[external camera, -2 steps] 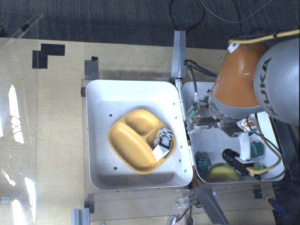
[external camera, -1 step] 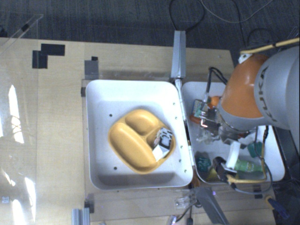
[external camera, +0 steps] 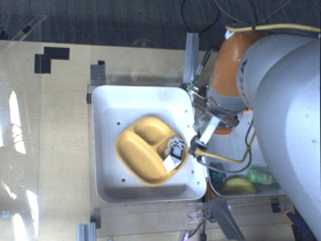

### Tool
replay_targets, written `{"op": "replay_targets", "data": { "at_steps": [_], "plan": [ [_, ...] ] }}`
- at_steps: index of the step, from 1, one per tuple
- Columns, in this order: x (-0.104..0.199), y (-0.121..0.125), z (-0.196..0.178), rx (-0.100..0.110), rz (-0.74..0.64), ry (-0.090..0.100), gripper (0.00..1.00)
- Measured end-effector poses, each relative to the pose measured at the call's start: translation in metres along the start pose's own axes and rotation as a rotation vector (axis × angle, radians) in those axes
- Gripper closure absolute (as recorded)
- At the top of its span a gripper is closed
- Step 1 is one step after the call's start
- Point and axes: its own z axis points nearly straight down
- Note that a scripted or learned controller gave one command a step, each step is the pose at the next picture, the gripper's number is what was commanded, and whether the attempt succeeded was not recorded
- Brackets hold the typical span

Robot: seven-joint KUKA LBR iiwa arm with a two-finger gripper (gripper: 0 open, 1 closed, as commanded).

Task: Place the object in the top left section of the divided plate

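Note:
A yellow divided plate (external camera: pixel 143 157) lies in the middle of the left white bin (external camera: pixel 108 134). It has one large section at the lower left, a second at the top, and a small one at the right. A small black-and-white object (external camera: pixel 174 150) lies in the small right section, leaning on the plate's right rim. My gripper (external camera: pixel 198 125) hangs over the bin's right wall, just right of and above that object. The grey wrist with its orange band covers much of the gripper.
The right bin (external camera: pixel 213 187) shows below the arm and holds a banana (external camera: pixel 238 185), a green item (external camera: pixel 261 176) and a teal item (external camera: pixel 218 176). The big arm body covers the rest of the right side. Bare bin floor surrounds the plate.

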Motion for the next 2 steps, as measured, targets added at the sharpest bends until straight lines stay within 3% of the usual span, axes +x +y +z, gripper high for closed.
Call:
{"op": "replay_targets", "data": {
  "at_steps": [1, 2],
  "plan": [
    [-0.035, -0.048, 0.027, 0.003, 0.361, -0.001, 1.0],
    [0.042, -0.102, -0.043, -0.001, 0.341, 0.003, 1.0]
  ]
}}
